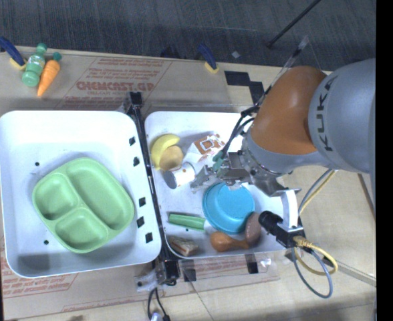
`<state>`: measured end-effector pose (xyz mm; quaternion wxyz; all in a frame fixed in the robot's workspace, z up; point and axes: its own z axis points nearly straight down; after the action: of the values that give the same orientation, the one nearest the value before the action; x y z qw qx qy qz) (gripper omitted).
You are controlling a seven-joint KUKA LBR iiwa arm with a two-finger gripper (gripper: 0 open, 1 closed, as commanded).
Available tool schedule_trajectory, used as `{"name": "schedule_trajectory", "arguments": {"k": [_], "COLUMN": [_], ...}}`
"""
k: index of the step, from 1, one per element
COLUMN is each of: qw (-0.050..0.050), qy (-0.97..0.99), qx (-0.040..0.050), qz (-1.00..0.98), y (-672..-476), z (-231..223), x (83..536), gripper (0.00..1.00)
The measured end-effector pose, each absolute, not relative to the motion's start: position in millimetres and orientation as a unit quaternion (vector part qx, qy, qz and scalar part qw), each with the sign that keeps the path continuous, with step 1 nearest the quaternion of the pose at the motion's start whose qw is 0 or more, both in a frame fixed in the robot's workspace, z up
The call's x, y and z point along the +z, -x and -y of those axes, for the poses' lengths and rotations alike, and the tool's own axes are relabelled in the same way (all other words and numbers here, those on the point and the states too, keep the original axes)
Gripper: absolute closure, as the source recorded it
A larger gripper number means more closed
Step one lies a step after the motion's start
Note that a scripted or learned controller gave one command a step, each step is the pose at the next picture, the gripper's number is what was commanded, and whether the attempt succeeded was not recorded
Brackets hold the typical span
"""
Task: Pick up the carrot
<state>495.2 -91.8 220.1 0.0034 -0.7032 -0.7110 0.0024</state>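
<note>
Inspection finds the arm [303, 122] reaching in from 3 o'clock and standing over the right bin [158, 122], with the gripper [213, 172] low among the contents near the bin's centre. Whether it is open or closed cannot be told, as the wrist housing and the clutter mask it. Nothing is seen held in it. The one item of plain carrot shape, the carrot [47, 76] (orange body, green top), lies on the bare bench at 11 o'clock of the view. It sits outside both bins, just beside a green toy bottle [32, 70] and well apart from the gripper. An orange-brown piece [224, 241] lies at 6 o'clock of the right bin, partly tucked under a blue bowl [230, 206]. Its identity cannot be settled, though it may be the intended target, being within the working bin. At 9 o'clock of the gripper stands a small white cup [183, 177]. A yellow fruit [166, 151] lies at 10 o'clock, and a green stick [186, 221] at 7 o'clock. The left bin [9, 132] holds a green divided plate [83, 202]. In my judgement the pick is not yet made, and the present position suits neither candidate closely.
</note>
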Motion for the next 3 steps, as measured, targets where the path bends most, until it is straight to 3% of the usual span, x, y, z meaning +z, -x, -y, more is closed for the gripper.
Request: {"name": "schedule_trajectory", "arguments": {"k": [1,2,3], "qw": [0.005,0.001,0.001], "qy": [0.665,0.608,0.641], "qx": [0.0032,-0.0004,0.0032], "qz": [0.747,0.794,0.767], "y": [-586.2,-514.1,-535.6], "z": [132,36,86], "x": [90,195,192], "gripper": [0.00,0.00,0.00]}}
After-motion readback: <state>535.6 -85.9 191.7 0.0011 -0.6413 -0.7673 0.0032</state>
